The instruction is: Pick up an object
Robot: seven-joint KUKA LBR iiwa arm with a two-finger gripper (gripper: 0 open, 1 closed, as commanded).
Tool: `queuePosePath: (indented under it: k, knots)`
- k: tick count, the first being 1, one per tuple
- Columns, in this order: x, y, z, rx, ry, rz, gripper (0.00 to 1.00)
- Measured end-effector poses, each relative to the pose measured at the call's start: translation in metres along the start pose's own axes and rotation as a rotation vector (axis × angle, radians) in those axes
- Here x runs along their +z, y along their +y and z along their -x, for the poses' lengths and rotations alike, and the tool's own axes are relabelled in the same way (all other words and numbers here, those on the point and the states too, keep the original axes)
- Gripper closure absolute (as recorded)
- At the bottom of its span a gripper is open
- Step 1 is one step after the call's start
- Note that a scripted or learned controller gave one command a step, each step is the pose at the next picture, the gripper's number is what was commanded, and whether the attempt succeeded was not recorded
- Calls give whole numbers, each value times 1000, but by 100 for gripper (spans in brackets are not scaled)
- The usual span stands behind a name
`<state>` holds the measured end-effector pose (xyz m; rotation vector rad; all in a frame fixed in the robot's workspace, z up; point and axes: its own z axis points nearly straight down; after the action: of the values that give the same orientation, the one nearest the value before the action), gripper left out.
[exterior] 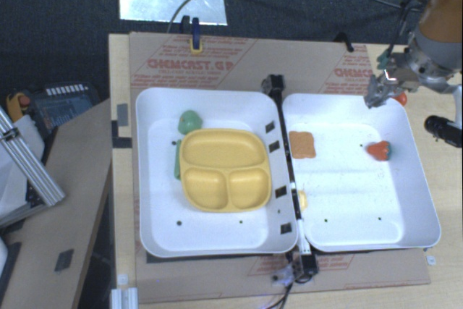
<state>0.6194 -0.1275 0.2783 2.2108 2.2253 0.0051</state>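
Note:
The right bin point(405, 177) holds a small red-orange object point(378, 150) with a teal edge near its right side and a flat tan-orange square point(302, 145) near its left wall. A small yellow piece point(301, 200) lies by the divider. My gripper point(376, 96) hangs above the right bin's far right corner, up and slightly left of the red-orange object, with nothing visible between its fingers. In the left bin point(155, 228) a yellow divided tray point(223, 168) rests over a green object point(189, 121).
A black clamp bar point(283, 155) runs between the two bins. A cable arcs over the bench's far side. A blue and yellow clip point(195, 36) sits on the cardboard's far edge. Grey equipment stands off the bench to the left.

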Motion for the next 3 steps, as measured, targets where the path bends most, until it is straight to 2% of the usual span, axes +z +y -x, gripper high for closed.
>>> queuePosePath:
  k: [1,3]
  knots:
    - [5,-1,-45,-2,2,-4,100]
    - [23,-22,-168,-3,4,-5,100]
